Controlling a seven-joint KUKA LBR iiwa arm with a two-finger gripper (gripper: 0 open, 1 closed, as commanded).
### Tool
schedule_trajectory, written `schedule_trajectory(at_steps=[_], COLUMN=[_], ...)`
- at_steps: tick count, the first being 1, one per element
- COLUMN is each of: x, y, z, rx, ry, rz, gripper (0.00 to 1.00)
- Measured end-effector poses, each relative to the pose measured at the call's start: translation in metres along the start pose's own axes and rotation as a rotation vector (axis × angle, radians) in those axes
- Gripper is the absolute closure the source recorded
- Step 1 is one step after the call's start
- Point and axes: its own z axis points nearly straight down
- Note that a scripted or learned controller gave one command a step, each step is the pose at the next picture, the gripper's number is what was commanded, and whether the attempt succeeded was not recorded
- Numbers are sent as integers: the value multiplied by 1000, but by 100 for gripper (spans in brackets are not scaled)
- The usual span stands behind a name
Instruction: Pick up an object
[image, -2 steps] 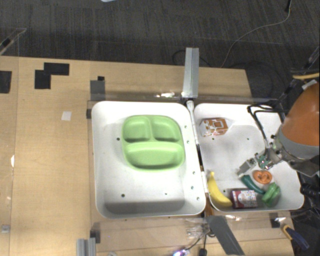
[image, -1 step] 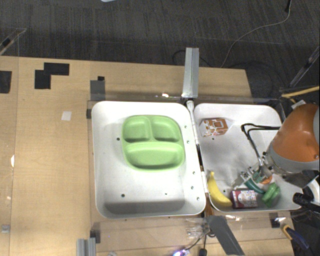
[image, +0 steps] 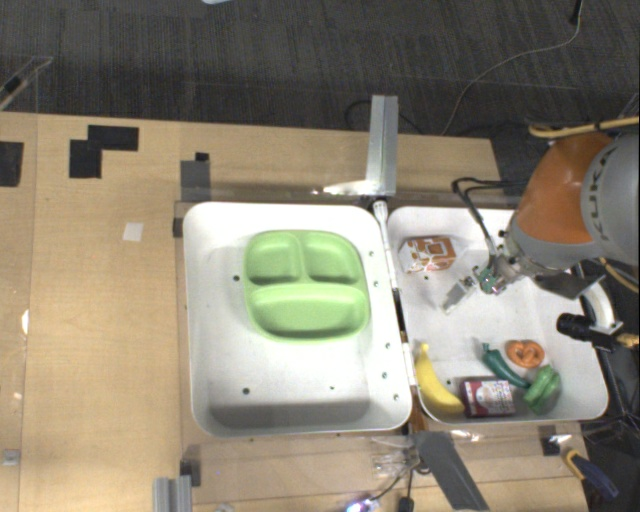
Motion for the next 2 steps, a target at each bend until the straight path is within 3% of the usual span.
schedule_trajectory(at_steps=[1,2], x=[9,29], y=[-79,-99], z=[-45,9], rx=[1,2], ry=[0,2], rz=[-43,-21], gripper=[0,0])
